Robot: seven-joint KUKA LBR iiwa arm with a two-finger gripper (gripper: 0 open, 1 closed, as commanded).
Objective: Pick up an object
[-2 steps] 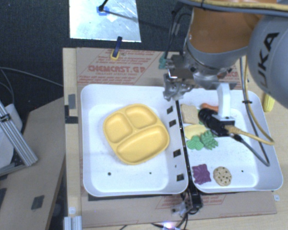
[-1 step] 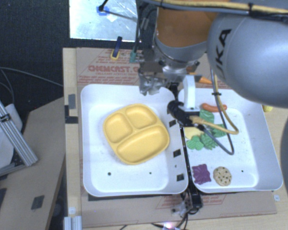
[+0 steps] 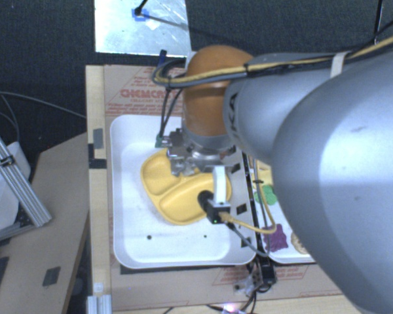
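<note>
Arm reaches in from right over left white bin [image 3: 128, 241], claw [image 3: 183, 165] down at upper edge of yellow divided dish [image 3: 167, 191] lying in that bin's centre; small green and purple items [image 3: 274, 239] in right bin; grip state cannot tell.

My arm [image 3: 327, 149] has that smooth grey shell with a soft satin sheen, and the orange band [image 3: 206, 93] looks like glossy plastic. The yellow dish [image 3: 173, 188] is smooth matt plastic. The left bin [image 3: 128, 175] is white plastic, slightly shiny. Under it there's printed brown cardboard [image 3: 134, 97], dull and papery. The square plate [image 3: 141, 18] behind looks like brushed metal.
</note>
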